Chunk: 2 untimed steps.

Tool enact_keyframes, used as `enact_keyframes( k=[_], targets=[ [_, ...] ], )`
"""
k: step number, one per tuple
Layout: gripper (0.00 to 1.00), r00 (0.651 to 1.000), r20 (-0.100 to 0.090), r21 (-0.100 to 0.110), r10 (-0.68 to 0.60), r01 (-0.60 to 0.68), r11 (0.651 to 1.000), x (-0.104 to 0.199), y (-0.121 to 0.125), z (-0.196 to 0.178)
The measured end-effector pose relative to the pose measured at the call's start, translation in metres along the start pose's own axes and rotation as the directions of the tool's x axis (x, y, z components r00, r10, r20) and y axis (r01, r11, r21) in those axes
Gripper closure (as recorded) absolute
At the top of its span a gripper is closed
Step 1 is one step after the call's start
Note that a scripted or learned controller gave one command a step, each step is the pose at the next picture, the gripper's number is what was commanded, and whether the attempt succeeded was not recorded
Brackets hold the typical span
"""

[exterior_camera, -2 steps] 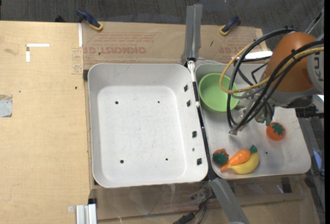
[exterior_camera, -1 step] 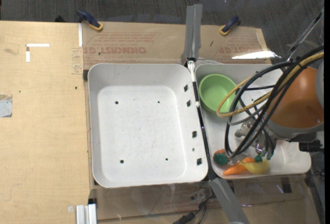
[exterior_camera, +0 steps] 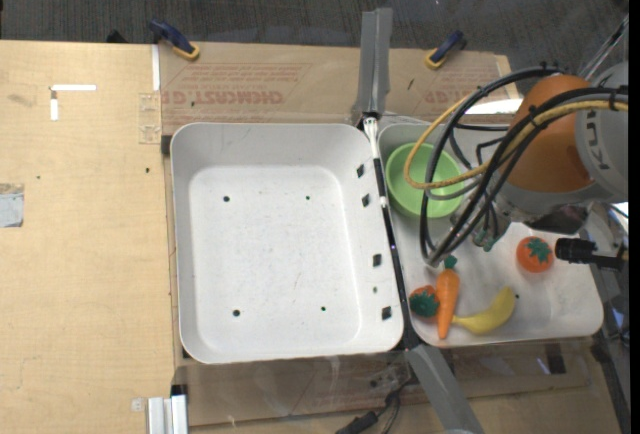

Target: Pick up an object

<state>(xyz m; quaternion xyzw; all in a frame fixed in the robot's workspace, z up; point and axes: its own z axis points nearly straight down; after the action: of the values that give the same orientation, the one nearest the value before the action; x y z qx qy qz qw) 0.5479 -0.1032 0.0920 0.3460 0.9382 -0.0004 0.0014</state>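
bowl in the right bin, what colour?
Light green bowl, seen in the camera view.

carrot [exterior_camera: 447, 296], banana [exterior_camera: 487, 313], tomato [exterior_camera: 534, 255], green bowl [exterior_camera: 424, 179] in right bin.

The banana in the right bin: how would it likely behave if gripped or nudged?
The banana looks like smooth moulded plastic, so probably stiff, light, perhaps slippery. Its curve suggests it would pivot rather than roll. It lies touching or nearly touching the carrot, so a nudge may shift both.
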Motion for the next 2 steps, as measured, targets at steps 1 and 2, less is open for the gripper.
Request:
enact_keyframes(
  k=[1, 2],
  targets=[
    [0.00, 0.999, 0.005, -0.002, -0.043, 0.043, 0.999, 0.052, -0.045, -0.001],
    [0.00, 0.925, -0.018, 0.015, -0.379, 0.379, 0.925, -0.018, 0.004, 0.004]
  ],
)
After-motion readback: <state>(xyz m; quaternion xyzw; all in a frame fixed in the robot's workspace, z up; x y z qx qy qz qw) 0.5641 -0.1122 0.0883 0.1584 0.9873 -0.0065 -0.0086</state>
